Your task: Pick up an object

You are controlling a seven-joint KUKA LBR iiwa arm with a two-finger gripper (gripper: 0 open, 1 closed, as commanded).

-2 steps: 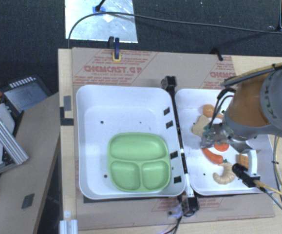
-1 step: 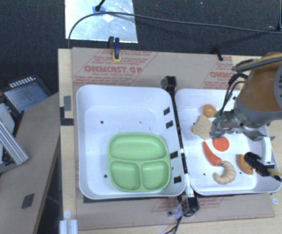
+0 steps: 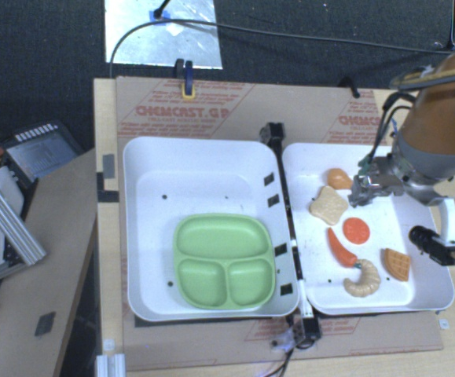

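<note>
Two shallow white bins sit side by side: a left bin (image 3: pixel 144 210) and a right bin (image 3: pixel 431 285). The left bin holds one thing, a green divided plate (image 3: pixel 223 261) with three compartments. The right bin holds six toy food pieces: one orange roll (image 3: pixel 339 178), one beige cracker-like slice (image 3: pixel 328 206), one red-orange round slice (image 3: pixel 356 230), one red chilli pepper (image 3: pixel 341 248), one tan shrimp (image 3: pixel 362 279), and one orange waffle wedge (image 3: pixel 397 264).
</note>
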